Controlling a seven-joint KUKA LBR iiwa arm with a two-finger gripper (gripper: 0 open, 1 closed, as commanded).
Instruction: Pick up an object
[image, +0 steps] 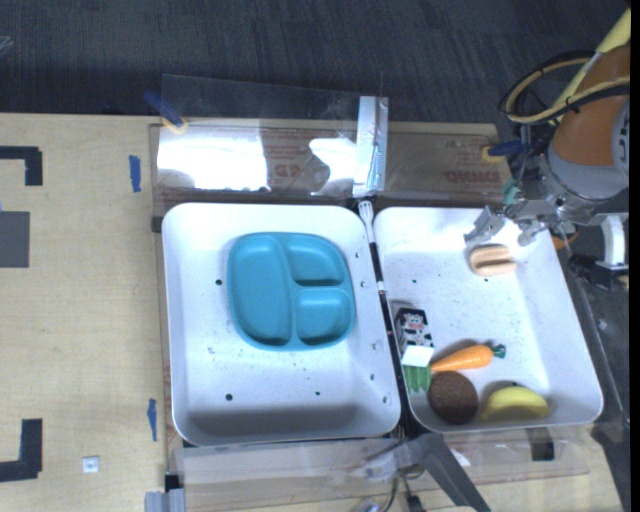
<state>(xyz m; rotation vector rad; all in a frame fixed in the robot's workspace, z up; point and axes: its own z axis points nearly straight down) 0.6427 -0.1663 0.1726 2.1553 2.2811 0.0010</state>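
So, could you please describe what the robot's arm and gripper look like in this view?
The arm is grey with a broad orange band above the wrist. Yellow and black cables loop beside it near the top right corner. The gripper is a small metallic grey assembly with thin, light-coloured fingers and dark fittings around its mount. No markings can be made out on it.

Bench (80, 300) w/ 2 white bins (200, 390) side-by-side.
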